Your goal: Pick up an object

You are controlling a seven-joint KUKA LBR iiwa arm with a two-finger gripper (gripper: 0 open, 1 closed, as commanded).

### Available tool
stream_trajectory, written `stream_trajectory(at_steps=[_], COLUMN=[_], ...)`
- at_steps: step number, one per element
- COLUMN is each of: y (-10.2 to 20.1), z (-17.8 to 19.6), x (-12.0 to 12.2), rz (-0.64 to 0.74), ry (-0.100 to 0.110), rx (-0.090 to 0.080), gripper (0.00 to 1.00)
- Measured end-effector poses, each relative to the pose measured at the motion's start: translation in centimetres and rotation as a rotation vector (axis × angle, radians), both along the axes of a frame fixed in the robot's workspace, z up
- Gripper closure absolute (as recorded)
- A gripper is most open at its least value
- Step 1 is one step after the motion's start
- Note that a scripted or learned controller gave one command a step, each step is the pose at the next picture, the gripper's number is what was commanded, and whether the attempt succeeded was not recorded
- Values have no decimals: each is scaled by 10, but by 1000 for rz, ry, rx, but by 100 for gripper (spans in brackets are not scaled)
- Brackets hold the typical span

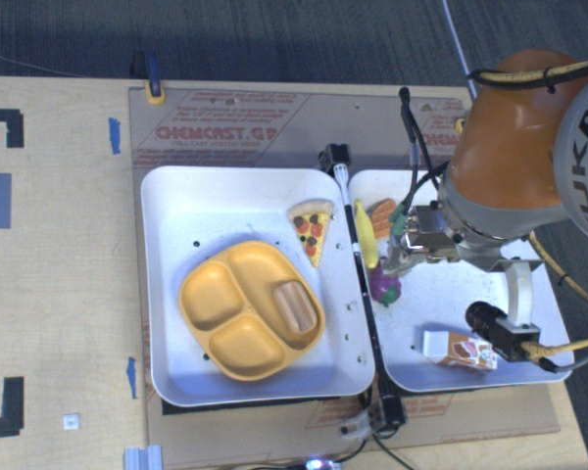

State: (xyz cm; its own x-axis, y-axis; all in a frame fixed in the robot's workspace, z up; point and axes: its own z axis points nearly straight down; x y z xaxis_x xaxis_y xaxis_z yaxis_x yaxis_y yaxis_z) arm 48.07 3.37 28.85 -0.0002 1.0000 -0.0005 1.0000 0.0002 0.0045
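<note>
Purple grapes (pixel 384 287) lie at the right bin's (pixel 529 375) left wall, just below my end effector (pixel 404 246); whether it is spread or pressed together I cannot tell. Nothing is lifted yet. Nearby sit a banana (pixel 366 235), a snack packet (pixel 463 350), and, in the left bin (pixel 167 262), a pizza slice (pixel 312 225) and yellow divided plate (pixel 250 308).

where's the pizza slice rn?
Pizza slice lies in the left bin, at its far right corner, just beyond the yellow tray.
</note>
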Motion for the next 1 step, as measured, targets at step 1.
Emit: stream_trajectory(at_steps=[1], y=[13], z=[-104], x=[-2], rz=[-1], ry=[6], rx=[1], gripper=[100])
